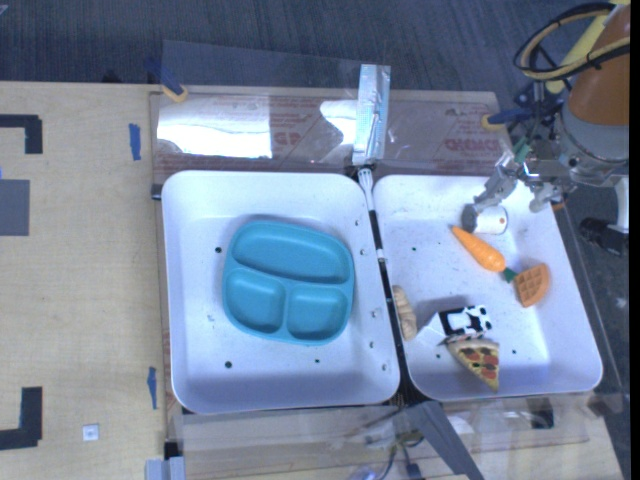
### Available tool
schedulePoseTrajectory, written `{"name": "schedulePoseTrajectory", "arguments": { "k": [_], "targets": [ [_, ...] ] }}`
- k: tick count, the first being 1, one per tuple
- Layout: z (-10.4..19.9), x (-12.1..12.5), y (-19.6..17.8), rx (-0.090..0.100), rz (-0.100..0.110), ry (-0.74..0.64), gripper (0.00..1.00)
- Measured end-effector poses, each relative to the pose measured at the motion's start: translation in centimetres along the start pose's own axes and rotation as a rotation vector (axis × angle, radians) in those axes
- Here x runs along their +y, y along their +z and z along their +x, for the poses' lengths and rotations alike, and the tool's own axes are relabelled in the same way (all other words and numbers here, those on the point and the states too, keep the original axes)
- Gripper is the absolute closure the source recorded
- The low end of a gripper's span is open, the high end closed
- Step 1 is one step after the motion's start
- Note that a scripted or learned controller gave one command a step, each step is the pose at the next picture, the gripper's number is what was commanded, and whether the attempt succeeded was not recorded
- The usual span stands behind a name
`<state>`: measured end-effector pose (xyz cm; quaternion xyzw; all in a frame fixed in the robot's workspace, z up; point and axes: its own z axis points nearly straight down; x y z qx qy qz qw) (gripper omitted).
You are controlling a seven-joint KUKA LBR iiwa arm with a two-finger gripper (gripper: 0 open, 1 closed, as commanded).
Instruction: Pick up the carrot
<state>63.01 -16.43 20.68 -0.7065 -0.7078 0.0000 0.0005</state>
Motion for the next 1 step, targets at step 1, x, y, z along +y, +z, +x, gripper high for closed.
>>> {"name": "schedulePoseTrajectory", "arguments": {
  "k": [1],
  "targets": [
    [-1.89, 0.41, 11.84, -0.003, -0.009, 0.000, 0.00]
  ]
}}
